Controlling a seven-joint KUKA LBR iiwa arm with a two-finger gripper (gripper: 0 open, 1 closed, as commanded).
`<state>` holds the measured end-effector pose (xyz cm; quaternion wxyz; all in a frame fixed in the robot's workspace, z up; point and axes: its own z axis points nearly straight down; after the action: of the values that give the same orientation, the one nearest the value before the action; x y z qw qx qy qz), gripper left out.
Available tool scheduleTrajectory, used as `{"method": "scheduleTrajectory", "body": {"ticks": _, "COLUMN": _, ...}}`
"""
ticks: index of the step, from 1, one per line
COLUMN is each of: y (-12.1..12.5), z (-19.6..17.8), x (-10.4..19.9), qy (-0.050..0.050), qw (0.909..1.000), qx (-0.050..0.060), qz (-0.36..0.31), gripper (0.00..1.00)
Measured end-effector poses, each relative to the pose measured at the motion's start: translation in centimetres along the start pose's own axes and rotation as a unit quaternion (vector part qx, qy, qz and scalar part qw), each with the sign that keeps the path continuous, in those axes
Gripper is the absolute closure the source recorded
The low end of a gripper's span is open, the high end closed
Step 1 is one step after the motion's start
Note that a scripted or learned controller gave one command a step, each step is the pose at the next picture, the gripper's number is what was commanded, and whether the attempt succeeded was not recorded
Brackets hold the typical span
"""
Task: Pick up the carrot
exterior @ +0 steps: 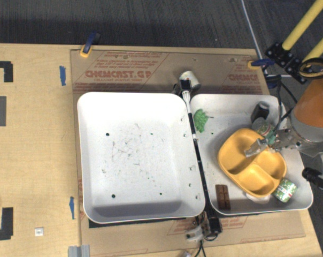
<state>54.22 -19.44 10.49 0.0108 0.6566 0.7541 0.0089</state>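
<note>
Below, plywood bench (33,143), dark carpet (151,9)

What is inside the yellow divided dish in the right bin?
The gripper reaches into the yellow dish, over its upper compartment. The lower compartment shows bare yellow. No carrot is visible in the dish; whatever lies beneath the gripper is hidden.

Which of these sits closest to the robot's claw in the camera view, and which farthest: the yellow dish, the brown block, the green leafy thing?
From the gripper:
1. Yellow dish, directly under it.
2. Brown block, at the right bin's lower edge.
3. Green leafy thing, upper left of that bin.
</note>
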Motion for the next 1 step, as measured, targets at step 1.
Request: {"method": "scheduleTrajectory", "body": {"ticks": 1, "y": 2.42, "z": 1.13, "x": -0.06, "qy": 0.005, "qw": 0.9581, "qx": 0.005, "qz": -0.286, "gripper": 0.0}}
